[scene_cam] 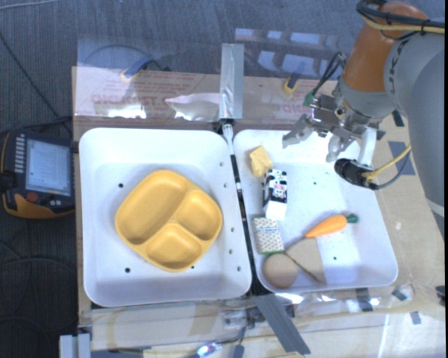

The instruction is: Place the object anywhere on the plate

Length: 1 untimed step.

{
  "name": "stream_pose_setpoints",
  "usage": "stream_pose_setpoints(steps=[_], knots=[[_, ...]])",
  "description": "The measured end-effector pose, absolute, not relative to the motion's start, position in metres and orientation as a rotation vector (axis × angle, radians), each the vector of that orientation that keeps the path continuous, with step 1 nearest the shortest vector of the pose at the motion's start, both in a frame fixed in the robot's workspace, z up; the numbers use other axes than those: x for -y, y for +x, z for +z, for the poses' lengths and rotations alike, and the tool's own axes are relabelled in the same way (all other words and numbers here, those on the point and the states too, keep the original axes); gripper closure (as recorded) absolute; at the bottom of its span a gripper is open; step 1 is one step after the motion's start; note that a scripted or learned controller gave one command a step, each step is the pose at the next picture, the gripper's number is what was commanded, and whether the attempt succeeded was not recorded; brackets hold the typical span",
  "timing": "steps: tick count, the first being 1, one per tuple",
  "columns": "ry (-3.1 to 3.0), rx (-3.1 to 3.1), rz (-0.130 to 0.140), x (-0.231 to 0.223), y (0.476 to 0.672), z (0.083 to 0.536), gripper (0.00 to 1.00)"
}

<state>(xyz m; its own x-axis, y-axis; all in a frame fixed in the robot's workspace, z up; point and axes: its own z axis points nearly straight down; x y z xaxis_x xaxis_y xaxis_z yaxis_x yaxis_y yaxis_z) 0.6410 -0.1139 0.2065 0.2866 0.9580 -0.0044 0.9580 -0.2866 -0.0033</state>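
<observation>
A yellow plate (169,218) with three compartments lies in the left bin (97,274). In the right bin (373,267) lie a yellow cheese wedge (260,160), a black-and-white carton (276,192), a small patterned packet (268,234), an orange carrot (329,226) and a wooden spoon (287,265). My gripper (313,144) hangs over the far end of the right bin, to the right of the cheese wedge. Its fingers (294,135) are spread open with nothing between them.
The bin walls meet in a ridge (239,200) between plate and objects. A clear panel and a metal post (231,80) stand behind the bins. A teach pendant (33,174) lies on the floor to the left. A yellow cable (392,166) loops off the wrist.
</observation>
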Motion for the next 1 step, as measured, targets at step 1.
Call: stream_pose_setpoints(steps=[1], knots=[[2.529,-1.867,-0.006,0.0903,0.6197,0.2264,0.00]])
